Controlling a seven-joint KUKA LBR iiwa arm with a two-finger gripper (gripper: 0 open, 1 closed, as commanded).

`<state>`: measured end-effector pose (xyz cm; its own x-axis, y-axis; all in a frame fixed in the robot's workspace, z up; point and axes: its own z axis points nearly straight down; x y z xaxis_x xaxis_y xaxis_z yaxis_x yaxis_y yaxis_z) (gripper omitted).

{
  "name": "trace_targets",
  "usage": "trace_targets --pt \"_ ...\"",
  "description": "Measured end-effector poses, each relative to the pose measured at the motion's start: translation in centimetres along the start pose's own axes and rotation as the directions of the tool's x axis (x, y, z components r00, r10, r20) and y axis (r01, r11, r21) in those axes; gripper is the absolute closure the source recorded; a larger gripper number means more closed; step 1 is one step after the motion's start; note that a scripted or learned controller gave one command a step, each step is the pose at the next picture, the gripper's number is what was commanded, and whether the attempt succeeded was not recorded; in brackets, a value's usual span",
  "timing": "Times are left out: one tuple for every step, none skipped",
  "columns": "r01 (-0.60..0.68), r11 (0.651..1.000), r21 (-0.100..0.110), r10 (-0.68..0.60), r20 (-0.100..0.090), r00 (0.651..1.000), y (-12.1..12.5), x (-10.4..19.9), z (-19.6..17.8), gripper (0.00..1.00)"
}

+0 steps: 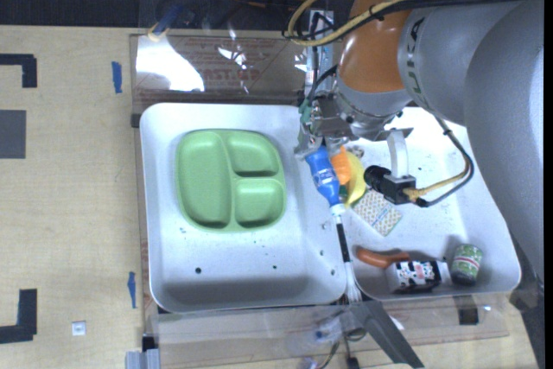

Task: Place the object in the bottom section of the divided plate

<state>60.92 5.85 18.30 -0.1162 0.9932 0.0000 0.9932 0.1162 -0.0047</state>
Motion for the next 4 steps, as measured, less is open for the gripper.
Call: trace_targets --pt "0.034 0.999 -0.002 -0.034 0.000 0.999 -0.5 9.2 -4.4 1.00" --pt "0.034 0.999 -0.002 -0.034 0.000 0.999 -0.5 9.2 -4.5 0.00" --pt "-0.175 0.985 -0.003 0.175 0.001 0.985 0.2 7.5 -6.6 0.00" --pt "-0.240 0.971 -0.002 0.240 0.002 0.971 -0.1 10.4 -24.2 0.00"
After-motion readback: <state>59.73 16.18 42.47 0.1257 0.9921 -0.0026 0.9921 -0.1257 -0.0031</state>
